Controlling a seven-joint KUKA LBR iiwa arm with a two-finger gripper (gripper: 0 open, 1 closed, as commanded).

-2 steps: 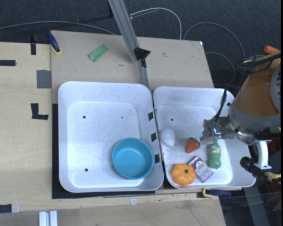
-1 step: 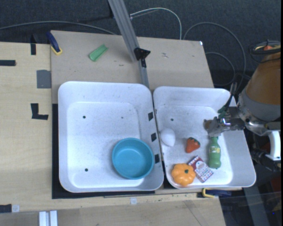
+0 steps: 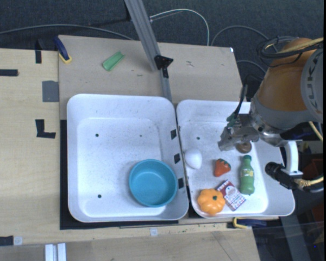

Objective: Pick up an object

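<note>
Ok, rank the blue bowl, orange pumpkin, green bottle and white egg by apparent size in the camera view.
1. blue bowl
2. orange pumpkin and green bottle: look alike in size, unranked
3. white egg

Even, bright overhead light; slightly soft focus.

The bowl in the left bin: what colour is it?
Blue, plain, with no pattern. The bowl shows best in the camera view.

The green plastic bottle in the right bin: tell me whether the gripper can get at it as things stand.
Probably yes. The green plastic bottle lies just below the gripper, uncovered from above; the small red strawberry-like toy sits apart on its left, leaving room.
</note>
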